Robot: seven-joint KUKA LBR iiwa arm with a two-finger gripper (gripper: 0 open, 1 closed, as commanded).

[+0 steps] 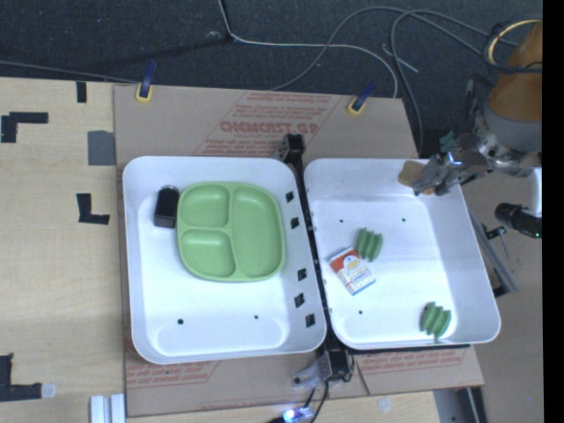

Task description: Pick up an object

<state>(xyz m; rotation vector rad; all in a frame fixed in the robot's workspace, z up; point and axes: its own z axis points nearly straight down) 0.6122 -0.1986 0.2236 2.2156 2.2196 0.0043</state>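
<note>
I see the gripper (421,180) over the right bin's (458,324) far right corner; whether it's clenched I cannot tell. The small carton (352,271) lies mid-bin, long axis diagonal toward the near right. Green pieces sit just beside it (368,243) and near the front right corner (434,319).

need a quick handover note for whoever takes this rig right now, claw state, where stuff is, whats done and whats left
Claw: at the far right corner of the right bin, nothing seen held; open or shut can't be told.
Right bin: small red-and-white box near the middle, green piece just beyond it, another green piece in the near right corner.
Left bin: green divided plate, small black object at its left edge.
Done: nothing picked.
Left: pick up an object.
</note>
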